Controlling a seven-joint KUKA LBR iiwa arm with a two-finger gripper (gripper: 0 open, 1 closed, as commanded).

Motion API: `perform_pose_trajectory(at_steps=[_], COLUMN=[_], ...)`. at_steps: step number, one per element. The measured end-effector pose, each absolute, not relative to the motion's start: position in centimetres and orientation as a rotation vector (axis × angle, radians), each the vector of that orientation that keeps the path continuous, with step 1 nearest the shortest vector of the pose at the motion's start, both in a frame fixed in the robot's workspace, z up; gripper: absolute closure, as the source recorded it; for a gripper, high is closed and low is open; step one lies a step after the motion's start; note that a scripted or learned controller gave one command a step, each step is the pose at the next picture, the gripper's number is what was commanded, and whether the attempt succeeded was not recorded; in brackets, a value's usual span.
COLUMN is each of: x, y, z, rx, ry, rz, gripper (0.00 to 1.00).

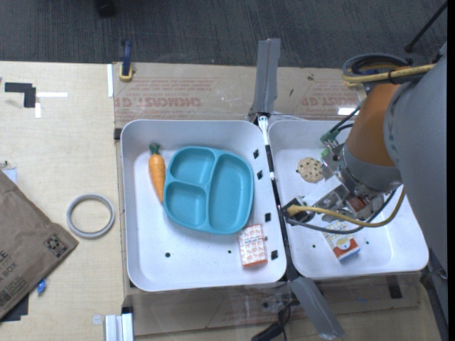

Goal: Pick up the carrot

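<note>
Carrot [156,174] lies lengthwise in the left bin [135,212], touching the blue plate [210,189]; likely light, stiff, smooth toy, best pinched across mid-body; gripper [348,203] over the right bin [398,254], grasp state indeterminable.

Arm reaching in from the right, wrist pointed down and to the left.

The grey KUKA arm [419,126] fills the right side of the camera view, its broad grey link running from the upper right toward the middle. The orange band [373,126] sits just above the wrist, which bends down and leftward. Below it the gripper [340,206] hangs low, wrapped in yellow and black cables that loop out to the left and under the wrist. The cables and wrist housing hide the fingertips from the camera.
</note>
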State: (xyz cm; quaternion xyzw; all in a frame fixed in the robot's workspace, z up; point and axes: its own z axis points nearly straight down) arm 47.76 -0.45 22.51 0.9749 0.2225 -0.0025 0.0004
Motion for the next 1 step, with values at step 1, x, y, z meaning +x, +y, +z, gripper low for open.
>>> perform_pose_trajectory(at_steps=[1], x=[51.50], y=[-6.26], z=[19.01], rx=[3.125], ry=[0.317], rz=[-0.011], gripper=[1.00])
